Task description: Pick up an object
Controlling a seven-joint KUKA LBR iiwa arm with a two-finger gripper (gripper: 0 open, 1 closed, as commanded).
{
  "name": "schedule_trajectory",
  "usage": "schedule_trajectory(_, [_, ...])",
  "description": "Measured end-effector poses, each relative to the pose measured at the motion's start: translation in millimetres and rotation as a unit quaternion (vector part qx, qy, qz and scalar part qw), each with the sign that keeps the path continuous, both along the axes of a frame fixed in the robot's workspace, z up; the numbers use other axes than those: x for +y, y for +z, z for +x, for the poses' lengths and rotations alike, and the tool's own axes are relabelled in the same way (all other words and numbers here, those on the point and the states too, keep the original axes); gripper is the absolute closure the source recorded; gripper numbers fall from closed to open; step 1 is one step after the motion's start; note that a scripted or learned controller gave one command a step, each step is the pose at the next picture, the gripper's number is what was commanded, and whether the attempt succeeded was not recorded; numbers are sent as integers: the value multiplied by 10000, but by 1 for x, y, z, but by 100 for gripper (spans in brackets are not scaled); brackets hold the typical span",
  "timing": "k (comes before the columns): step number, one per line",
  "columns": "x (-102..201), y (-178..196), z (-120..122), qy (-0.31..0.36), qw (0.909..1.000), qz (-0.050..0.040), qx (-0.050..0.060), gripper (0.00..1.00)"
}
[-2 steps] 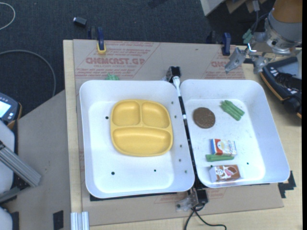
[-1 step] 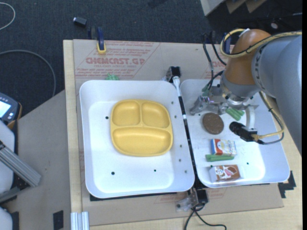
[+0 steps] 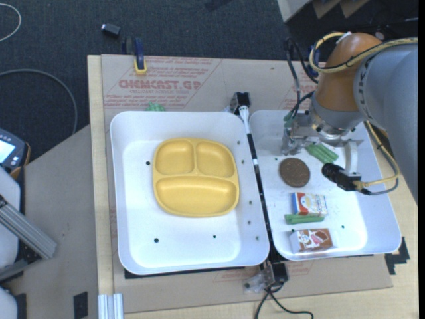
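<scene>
The big tabletop (image 3: 199,78) carries two white bins side by side. The left bin (image 3: 133,238) has a yellow plate (image 3: 196,177) with three parts in it. The right bin (image 3: 372,231) has the small things. The grey arm (image 3: 392,92) reaches in over the right bin, and its gripper (image 3: 297,143) hangs low at the back part of that bin. I cannot tell how the gripper is set; it is too small and dark to see. Just in front of the gripper, toward the near edge, lies a round brown cookie (image 3: 294,172). It is the closest thing, lying flat. A green thing (image 3: 322,153) lies beside the gripper, partly under the arm. Farther off are a little white box (image 3: 309,204) and a brown packet (image 3: 312,240).
</scene>
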State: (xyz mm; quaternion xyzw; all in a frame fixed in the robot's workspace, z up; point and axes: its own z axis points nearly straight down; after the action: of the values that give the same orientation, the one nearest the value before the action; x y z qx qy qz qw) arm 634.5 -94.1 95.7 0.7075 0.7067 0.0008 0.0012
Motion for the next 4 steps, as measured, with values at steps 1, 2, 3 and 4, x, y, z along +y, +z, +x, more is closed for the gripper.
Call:
schedule_trajectory(1, [76,95,-53,39,10000,22,1,100])
schedule_trajectory(2, [102,210,-99,29,10000,13,-34,100])
schedule_trajectory(3, [146,272,-92,34,10000,10,-29,100])
schedule_trajectory(4, [133,293,-128,6,10000,5,-1,100])
